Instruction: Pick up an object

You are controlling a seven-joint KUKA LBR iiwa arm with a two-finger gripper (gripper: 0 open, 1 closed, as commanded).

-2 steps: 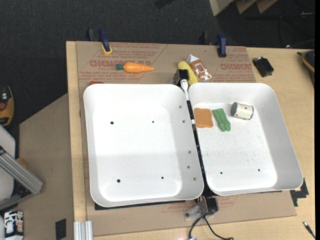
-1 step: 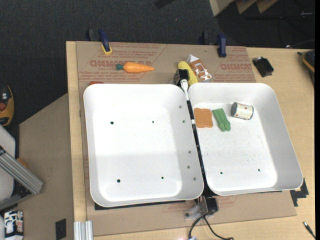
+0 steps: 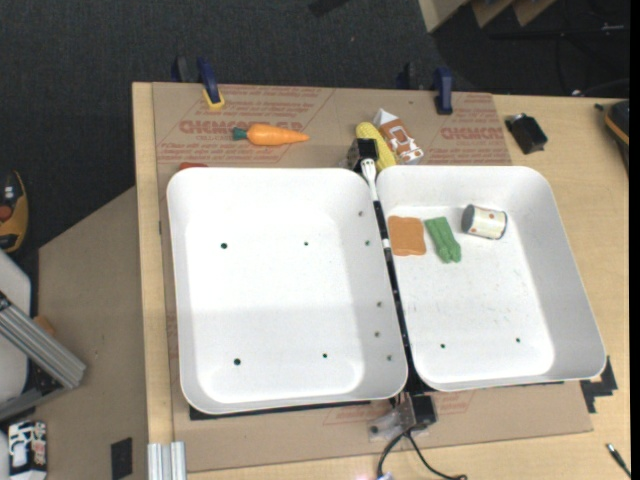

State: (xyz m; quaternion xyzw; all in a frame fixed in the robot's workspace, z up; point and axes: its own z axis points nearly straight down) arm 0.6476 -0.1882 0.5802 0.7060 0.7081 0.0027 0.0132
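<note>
**White bins, three small things in the right one**

Cardboard sheeting (image 3: 300, 108) covers the bench, printed with faded red lettering and pinned at its far edge by two blue clamps, one at upper left (image 3: 210, 83) and one at upper right (image 3: 443, 88). On it sit two shallow white trays side by side, their inner rims touching down the middle of the frame.

The left bin (image 3: 200, 298) has only a few dark dots on its floor. The right bin (image 3: 560, 298) holds the pickable things, all bunched in its upper left part. An orange block (image 3: 405, 236) lies flat nearest the shared rim. A green piece (image 3: 443, 239) lies just beside it on the right, slanting slightly. A short white cylinder (image 3: 484, 222) with a dark end lies on its side a little further right and higher. None of the three seem to touch each other.

Outside the bins, above their top rims, a toy carrot (image 3: 272, 136) lies on the cardboard at upper centre-left. A yellow item (image 3: 372, 138) and a small white-and-orange packet (image 3: 402, 142) rest together near where the two bins meet. A small black object (image 3: 525, 132) lies off to the upper right.

As for the claw, I cannot tell from here whether it is open or closed.
</note>
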